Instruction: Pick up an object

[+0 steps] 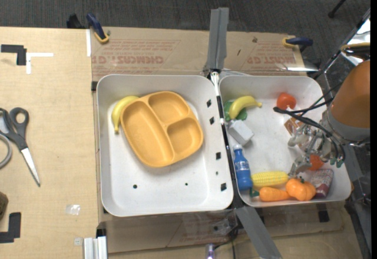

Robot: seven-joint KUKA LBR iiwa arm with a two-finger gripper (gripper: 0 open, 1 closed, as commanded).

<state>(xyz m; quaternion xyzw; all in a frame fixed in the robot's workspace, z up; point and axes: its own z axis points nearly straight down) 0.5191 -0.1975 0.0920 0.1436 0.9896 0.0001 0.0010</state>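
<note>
We see two white bins side by side on the bench. The left bin holds a yellow divided plate with a banana lying against its left rim. The right bin holds the clutter: a second banana near the top left with something green beside it, a grey block just below it, a blue bottle along the left wall, a corn cob next to the bottle's lower end, and a carrot and an orange piece along the bottom wall. A red tomato sits near the top right.

The arm reaches in from the right, and its gripper hangs low over the right bin's lower right area, just above the orange piece and beside a small red-orange thing. We cannot tell how the gripper is set, nor whether it grips anything. Scissors lie on the bench at far left.
</note>
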